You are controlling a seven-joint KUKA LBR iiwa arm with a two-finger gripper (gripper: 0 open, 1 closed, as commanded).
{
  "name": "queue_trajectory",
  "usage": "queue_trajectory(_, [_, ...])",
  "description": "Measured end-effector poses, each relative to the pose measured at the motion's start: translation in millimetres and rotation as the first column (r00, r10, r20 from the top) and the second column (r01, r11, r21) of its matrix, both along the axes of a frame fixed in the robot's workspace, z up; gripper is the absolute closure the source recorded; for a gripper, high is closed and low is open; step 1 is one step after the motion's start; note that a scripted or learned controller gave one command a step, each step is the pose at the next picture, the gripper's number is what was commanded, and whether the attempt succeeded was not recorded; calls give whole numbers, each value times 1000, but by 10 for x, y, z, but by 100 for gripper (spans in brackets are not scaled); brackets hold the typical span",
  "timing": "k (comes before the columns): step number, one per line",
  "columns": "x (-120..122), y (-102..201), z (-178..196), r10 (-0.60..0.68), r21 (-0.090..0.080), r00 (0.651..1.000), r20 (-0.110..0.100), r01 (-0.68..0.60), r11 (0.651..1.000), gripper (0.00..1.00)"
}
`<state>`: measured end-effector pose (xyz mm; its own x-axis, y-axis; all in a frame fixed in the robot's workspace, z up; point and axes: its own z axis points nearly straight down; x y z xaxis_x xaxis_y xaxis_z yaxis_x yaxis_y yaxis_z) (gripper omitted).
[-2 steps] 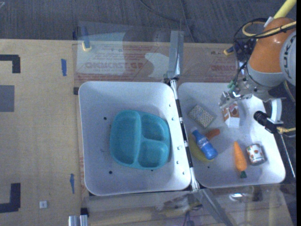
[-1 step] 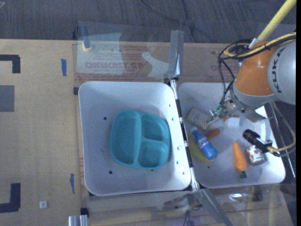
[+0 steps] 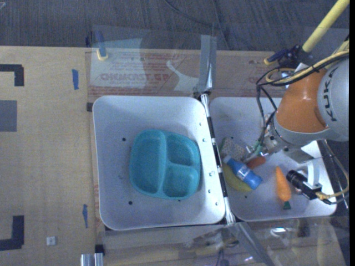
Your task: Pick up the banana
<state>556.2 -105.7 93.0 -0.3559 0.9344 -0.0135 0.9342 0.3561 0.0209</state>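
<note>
Gripper: I see the gripper [image 3: 256,155] low over the right bin [image 3: 244,118], at the end of the grey arm [image 3: 310,107] with its orange band, which comes in from the right. Whether it is spread or closed, I cannot tell; the wrist and cables sit over it.

Holding: I see nothing clearly between its tips. A small reddish-brown piece [image 3: 256,162] lies right at the tool end, touching or just beside it; I cannot say which.

Banana: the banana [image 3: 235,182] lies in the right bin, near its left wall and towards the front. Only a yellow strip of it shows.

Banana axis: its long axis runs from upper left to lower right in my view, from near the bin divider towards the bin's middle. Which end is the stem, I cannot make out.

On top of it: a blue bottle [image 3: 244,172] with a white band lies across the banana, touching it and hiding much of it, on about the same slant.

Nearby: an orange carrot [image 3: 283,186] lies to the right, well apart from the banana, its green tip towards the front.

Left bin: the left bin [image 3: 111,148] carries a teal divided plate [image 3: 165,163].
</note>
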Motion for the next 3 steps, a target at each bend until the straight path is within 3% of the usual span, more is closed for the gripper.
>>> queue_trajectory(1, [-455,-12,-45,214,0,977,-11,-214,977,100])
queue_trajectory(2, [80,887,920,-7,5,1000,-23,7,1000,100])
queue_trajectory(3, [-533,1419,960,-411,5,911,-28,411,912,100])
